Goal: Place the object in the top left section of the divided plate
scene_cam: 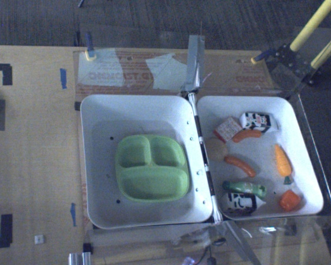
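Observation:
A green divided plate [152, 168] lies in the left bin [99, 120], slightly right of its middle. Two small sections sit along the plate's far side and one wide section along its near side; the top left section [133, 151] has nothing in it. The right bin [303, 142] holds several toy foods: a small tan box [227, 128], a black-and-white carton [256, 120], two orange sausages [247, 136] [240, 165], a beige round piece [216, 148], a carrot [283, 160], a green cucumber [245, 188], a second carton [241, 201] and a red-orange piece [290, 200].
A metal divider strip [201, 159] joins the two bins. Cardboard and clear film [132, 70] lie behind them. A yellow pole with a clamp [314, 21] stands at the back right. The wooden bench [27, 164] stretches off to the left.

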`<action>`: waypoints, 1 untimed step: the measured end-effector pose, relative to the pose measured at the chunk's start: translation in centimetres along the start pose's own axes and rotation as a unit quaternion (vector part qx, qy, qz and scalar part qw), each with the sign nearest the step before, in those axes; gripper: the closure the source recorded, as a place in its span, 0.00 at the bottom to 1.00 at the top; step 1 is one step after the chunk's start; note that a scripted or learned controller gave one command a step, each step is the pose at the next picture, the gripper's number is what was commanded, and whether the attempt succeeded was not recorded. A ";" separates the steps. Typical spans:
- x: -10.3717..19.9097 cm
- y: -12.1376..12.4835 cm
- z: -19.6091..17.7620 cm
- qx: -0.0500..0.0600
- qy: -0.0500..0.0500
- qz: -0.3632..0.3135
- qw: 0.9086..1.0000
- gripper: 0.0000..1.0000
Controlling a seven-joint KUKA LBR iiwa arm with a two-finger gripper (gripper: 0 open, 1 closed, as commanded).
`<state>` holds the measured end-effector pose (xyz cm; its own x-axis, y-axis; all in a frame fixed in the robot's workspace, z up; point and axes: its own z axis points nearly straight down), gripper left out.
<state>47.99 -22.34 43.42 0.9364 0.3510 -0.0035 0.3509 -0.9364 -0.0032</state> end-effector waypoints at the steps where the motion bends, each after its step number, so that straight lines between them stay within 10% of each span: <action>1: 0.0 0.0 0.0 -0.001 0.001 0.078 0.997 1.00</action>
<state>48.01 -22.34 43.43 0.9796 0.2009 -0.0021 0.2009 -0.9796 -0.0004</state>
